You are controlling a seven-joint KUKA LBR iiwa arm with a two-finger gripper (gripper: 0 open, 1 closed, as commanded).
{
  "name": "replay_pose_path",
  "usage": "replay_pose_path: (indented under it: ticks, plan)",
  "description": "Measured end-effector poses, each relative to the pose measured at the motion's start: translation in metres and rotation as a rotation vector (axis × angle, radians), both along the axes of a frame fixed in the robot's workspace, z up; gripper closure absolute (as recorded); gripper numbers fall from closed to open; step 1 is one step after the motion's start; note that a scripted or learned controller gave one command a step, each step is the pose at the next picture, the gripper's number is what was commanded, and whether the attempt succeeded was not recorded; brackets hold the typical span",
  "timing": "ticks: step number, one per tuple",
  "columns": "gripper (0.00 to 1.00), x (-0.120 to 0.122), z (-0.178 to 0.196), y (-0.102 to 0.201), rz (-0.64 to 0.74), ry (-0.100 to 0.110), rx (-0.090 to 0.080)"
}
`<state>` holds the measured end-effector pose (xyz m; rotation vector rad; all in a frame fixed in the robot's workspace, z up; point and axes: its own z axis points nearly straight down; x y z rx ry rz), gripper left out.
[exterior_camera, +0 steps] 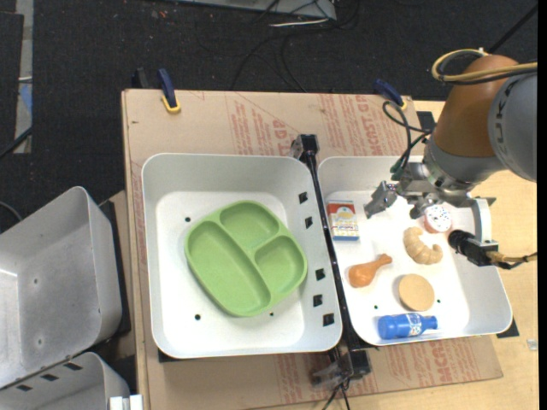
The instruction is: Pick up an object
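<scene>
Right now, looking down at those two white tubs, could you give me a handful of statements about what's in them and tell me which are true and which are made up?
1. The green divided plate lies in the left bin. True.
2. The blue bottle stands upright. False: it lies on its side near the right bin's front edge.
3. The croissant is in the same bin as the green plate. False: it is in the right bin.
4. The orange drumstick lies in the right bin. True.
</scene>
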<state>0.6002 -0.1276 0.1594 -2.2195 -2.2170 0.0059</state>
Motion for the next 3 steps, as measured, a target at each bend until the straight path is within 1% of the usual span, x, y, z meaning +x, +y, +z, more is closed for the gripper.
replay_pose_path:
  ticks: [1,2,3]
  plan:
    - [0.00,0.002,-0.062,-0.006,-0.001,-0.001,0.000]
    - [0.00,0.003,-0.066,-0.006,-0.001,-0.008,-0.003]
    - [1.00,0.003,-0.056,-0.006,-0.001,-0.009,-0.002]
